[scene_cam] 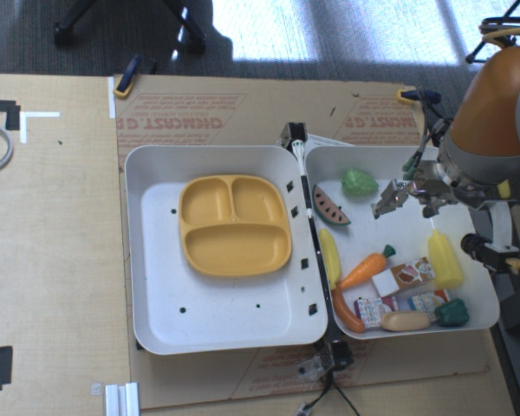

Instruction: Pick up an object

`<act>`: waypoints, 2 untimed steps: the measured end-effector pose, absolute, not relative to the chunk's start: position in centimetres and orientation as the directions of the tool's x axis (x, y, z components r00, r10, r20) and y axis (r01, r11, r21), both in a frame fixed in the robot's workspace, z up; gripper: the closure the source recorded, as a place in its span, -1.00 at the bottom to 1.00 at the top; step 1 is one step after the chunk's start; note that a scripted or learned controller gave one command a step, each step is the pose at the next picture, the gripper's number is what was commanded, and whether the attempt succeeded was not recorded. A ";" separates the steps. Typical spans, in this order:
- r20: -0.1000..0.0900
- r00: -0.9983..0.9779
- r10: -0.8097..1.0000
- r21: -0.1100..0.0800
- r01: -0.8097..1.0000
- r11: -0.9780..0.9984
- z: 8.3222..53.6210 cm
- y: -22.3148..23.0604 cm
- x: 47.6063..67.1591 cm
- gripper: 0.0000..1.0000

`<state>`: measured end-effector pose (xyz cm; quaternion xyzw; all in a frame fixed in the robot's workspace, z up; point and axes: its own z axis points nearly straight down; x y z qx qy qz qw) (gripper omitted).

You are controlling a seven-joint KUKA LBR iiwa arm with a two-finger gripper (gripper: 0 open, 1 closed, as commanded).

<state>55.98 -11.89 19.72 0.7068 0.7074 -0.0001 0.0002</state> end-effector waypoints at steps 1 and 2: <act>-0.001 0.072 0.997 0.009 0.997 -0.072 10.8 -11.4 50.1 -1.00; 0.001 0.076 0.997 0.005 0.997 -0.076 11.7 -11.4 50.1 1.00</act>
